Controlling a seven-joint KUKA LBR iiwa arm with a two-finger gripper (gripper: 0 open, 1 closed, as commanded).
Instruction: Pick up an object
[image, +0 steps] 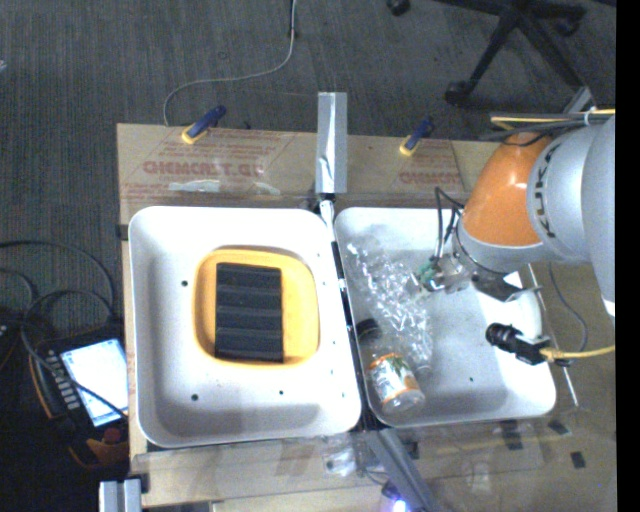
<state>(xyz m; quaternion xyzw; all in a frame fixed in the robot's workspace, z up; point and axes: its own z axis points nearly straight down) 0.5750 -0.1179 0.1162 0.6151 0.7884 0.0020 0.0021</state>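
While the gripper hung low over the right bin, near that bin's far half, nothing could be seen held in it, and whether it was open or closed could not be told from above. Just to its left, touching it or nearly so, lay a crumpled sheet of clear plastic, which spread away from the tool toward the bin's left wall and near side. Beyond the plastic, farther left and nearer the camera, sat a small black cap, close to the wall between the bins. Well nearer the camera than the tool, a jar with an orange label lay on its side by the near rim. Far to the tool's left, in the left bin, a yellow tray carried a black ribbed block. The arm's orange band rose to the tool's right.
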